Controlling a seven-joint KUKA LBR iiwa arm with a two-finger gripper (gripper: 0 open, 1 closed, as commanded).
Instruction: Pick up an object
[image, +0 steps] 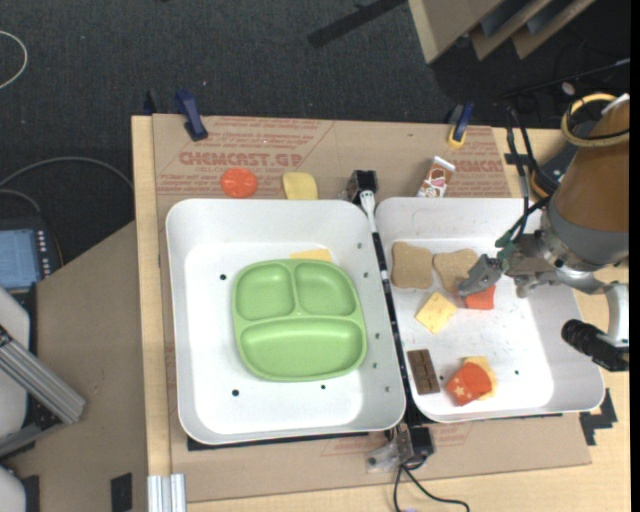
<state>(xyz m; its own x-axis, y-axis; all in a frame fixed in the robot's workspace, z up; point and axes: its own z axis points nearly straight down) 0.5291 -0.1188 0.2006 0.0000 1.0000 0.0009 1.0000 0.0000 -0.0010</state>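
Observation:
My gripper hangs low over the middle of the right bin, with the grey arm coming in from the right. A small red block lies just below and left of the gripper, touching or nearly touching it. Two brown bread slices lie to its left, with a yellow cheese wedge below them. Nearer the front edge of the bin lie a brown chocolate bar and a red-orange piece.
The left bin bears a green divided plate with a yellow slice behind it. On the board behind the bins lie an orange disc, a yellow piece, a black item and a small carton.

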